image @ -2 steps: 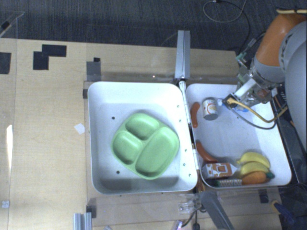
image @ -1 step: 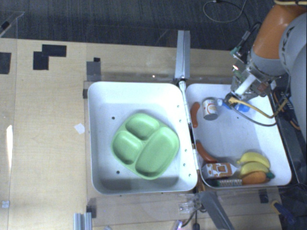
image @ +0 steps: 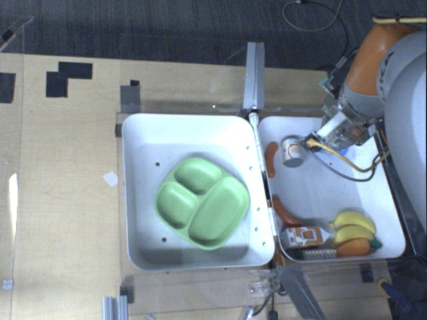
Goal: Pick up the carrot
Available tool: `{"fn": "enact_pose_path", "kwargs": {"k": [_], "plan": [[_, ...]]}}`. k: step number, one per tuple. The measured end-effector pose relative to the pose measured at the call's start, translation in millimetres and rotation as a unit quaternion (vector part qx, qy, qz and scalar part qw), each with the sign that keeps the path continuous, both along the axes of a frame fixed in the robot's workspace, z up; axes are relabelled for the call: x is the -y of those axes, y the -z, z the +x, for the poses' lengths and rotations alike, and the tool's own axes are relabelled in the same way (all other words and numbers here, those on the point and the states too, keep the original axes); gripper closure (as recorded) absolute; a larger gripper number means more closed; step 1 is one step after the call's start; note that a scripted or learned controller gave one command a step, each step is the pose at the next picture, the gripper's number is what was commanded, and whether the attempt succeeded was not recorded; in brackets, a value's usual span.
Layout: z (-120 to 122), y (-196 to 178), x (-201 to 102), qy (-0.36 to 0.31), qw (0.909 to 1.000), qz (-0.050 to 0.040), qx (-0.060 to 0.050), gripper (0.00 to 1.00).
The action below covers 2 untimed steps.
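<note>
Trouble looms: our fingers (image: pixel 308 143), whose opening we cannot tell, sit by the can (image: pixel 291 151), far from the carrot (image: pixel 353 247) wedged under bananas (image: pixel 353 226).

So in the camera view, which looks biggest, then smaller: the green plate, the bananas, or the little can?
1. Green plate, by far the biggest.
2. Bananas.
3. Can, the smallest, though it sits near the gripper and is not far behind the bananas.

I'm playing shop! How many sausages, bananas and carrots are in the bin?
Sausages: 2
Bananas: 2
Carrot: 1
Total: 5
</note>
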<state>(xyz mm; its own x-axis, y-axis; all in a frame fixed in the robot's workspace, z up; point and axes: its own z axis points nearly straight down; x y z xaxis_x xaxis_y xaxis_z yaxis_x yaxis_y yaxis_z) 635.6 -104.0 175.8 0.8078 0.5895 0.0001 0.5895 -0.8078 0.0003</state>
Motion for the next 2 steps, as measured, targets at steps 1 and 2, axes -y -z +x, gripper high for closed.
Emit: {"fn": "enact_pose_path", "kwargs": {"k": [1, 2], "plan": [[8.9, 84.5, 27.3, -0.068, 0.9977, 0.0001, 0.002, 1.0], [9.5, 87.6, 44.8, -0.142, 0.9899, -0.0003, 0.003, 1.0]]}}
